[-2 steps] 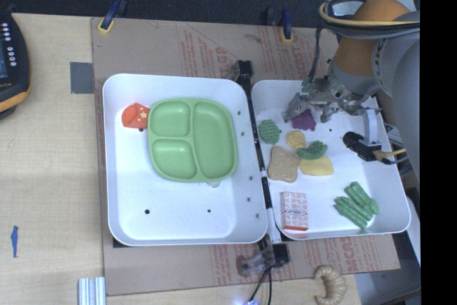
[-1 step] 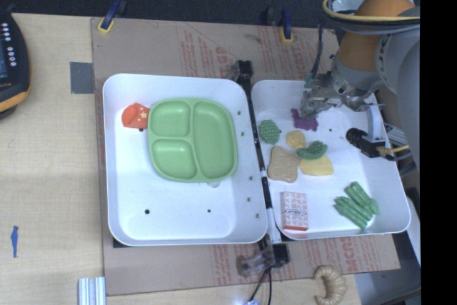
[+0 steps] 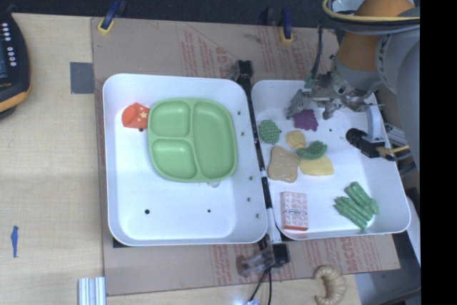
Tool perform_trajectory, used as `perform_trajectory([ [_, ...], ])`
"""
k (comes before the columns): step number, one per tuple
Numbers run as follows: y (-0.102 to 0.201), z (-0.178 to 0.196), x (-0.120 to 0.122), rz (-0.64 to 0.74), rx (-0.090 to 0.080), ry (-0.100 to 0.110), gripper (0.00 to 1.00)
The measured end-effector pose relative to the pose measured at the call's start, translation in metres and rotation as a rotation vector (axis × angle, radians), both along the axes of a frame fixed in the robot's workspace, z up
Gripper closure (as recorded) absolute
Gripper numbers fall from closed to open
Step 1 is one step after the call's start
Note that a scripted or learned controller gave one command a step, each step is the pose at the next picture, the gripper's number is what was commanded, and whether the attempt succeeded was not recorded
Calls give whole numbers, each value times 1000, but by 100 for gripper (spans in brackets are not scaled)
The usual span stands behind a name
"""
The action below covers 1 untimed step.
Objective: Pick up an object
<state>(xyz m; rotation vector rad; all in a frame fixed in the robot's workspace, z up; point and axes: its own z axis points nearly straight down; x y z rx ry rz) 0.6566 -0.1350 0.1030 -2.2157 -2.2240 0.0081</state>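
Camera view places the end effector (image 3: 314,105) low in the upper part of the right bin (image 3: 389,214), directly over the purple object (image 3: 306,120), finger spacing indeterminate, so nothing is lifted yet: grasp and raise both appear outstanding.

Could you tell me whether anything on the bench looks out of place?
One thing: a tan curled object lies on the bench in front of the right bin, outside both bins. The left bin's green divided plate sits slightly askew.
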Motion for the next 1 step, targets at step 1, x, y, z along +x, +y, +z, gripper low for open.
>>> perform_trajectory([
  [1,-1,11,0,0,-1,0,100],
])
